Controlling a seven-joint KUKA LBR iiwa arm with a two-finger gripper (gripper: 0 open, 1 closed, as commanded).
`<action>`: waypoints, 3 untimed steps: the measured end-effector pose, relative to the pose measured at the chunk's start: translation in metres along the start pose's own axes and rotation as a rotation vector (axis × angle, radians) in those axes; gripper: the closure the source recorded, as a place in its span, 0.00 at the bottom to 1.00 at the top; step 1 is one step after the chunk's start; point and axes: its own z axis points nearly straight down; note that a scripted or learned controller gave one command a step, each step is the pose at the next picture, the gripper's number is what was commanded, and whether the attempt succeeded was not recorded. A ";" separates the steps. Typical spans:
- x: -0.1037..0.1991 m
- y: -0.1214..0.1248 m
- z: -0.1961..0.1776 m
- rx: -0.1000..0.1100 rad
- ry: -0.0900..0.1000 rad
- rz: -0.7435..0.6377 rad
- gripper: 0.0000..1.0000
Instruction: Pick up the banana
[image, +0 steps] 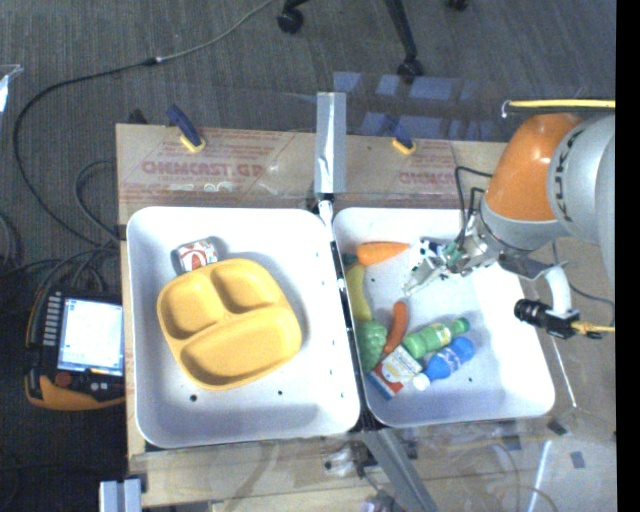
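Fingers: state of the two-finger gripper cannot be told; thin metal tips blurred together over the right bin, nothing visibly between them.
Arm: grey KUKA arm with orange band, reaching in from the right, wrist above the right bin's upper part.
Left bin: shallow white plastic bin, bearing the tray and the can.
Right bin: shallow white plastic bin, bearing the food items.
Tray: yellow three-compartment plastic tray, centre of left bin.
Banana: yellow plastic banana, lying along the right bin's left wall, apart from the gripper.
Bottles: green plastic bottle beside blue plastic bottle.
Carrots: orange carrot near the top; second orange carrot lower.
Can: small red-and-white can, touching the tray's upper-left edge.
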 end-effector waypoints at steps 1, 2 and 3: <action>0.022 -0.066 0.036 -0.012 -0.007 -0.097 0.00; 0.022 -0.063 0.025 -0.018 -0.008 -0.097 1.00; -0.035 0.020 -0.018 0.001 -0.002 0.152 1.00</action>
